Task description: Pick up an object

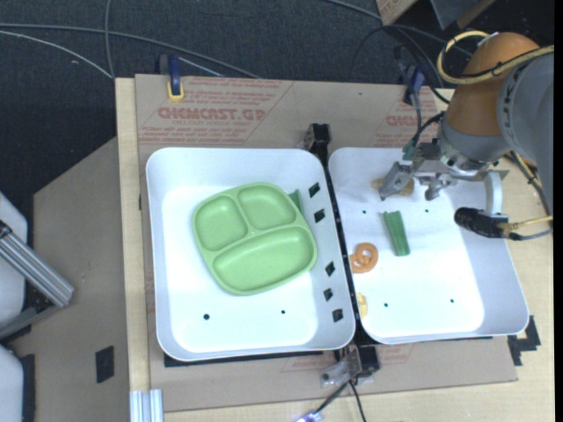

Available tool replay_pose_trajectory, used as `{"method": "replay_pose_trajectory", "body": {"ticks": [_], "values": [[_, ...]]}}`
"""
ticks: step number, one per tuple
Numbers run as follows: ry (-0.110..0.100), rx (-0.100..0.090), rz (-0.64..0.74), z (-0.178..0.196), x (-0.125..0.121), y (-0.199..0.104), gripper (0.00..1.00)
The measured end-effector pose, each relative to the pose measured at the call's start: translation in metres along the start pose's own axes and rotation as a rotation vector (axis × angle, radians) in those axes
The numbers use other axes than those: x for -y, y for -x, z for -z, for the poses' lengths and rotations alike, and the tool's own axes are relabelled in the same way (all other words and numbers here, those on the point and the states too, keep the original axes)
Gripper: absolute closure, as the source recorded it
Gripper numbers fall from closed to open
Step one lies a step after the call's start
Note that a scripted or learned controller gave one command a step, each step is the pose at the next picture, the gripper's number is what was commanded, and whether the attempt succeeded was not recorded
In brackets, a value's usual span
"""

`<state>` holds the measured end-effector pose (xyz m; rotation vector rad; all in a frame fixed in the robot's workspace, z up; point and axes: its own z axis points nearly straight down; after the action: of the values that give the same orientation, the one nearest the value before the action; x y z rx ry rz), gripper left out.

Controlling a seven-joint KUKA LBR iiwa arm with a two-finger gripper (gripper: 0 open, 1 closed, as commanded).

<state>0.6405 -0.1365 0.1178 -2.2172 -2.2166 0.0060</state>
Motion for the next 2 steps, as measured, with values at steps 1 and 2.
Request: {"method": "replay_pose_trajectory", "body": {"ticks": [1,2], "values": [[0.009,0.001,0.001,0.016,-0.002,0.0,1.0],[0.012,0.003,-0.001,0.066,0.006,0.003,1.0]]}}
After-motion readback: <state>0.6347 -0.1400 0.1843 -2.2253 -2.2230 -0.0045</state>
